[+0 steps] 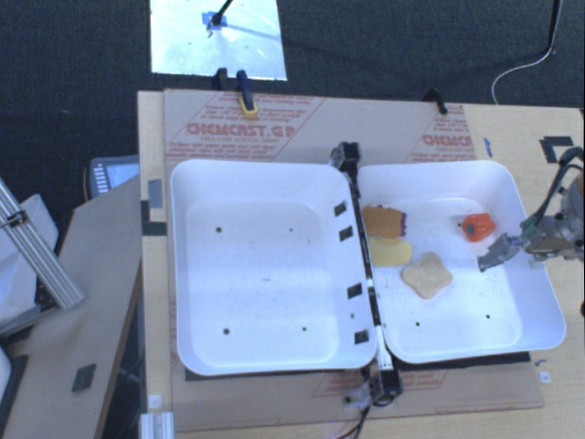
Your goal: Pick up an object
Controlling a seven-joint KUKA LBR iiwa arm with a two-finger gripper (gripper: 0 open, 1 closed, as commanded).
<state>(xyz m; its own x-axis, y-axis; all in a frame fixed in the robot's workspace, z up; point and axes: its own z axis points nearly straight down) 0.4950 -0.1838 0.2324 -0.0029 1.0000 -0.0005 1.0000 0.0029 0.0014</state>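
The right bin (512, 332) holds several small items. A brown and orange piece (384, 219) lies by the divider, with a pale yellow piece (391, 252) just in front of it. A tan bread-like slice (427, 275) sits near the bin's middle. A red-orange round object with a green spot (476, 227) lies toward the right wall. My gripper (496, 253) reaches in over the right rim, just below and to the right of the red-orange object and apart from it. I see nothing held in it.
The left bin (183, 337) sits beside the right one, joined by a black-clipped divider (361, 273). Both rest on a cardboard sheet (274, 128) on the bench. A shiny metal plate (218, 26) lies beyond the bench, and a metal rail (37, 254) stands at far left.
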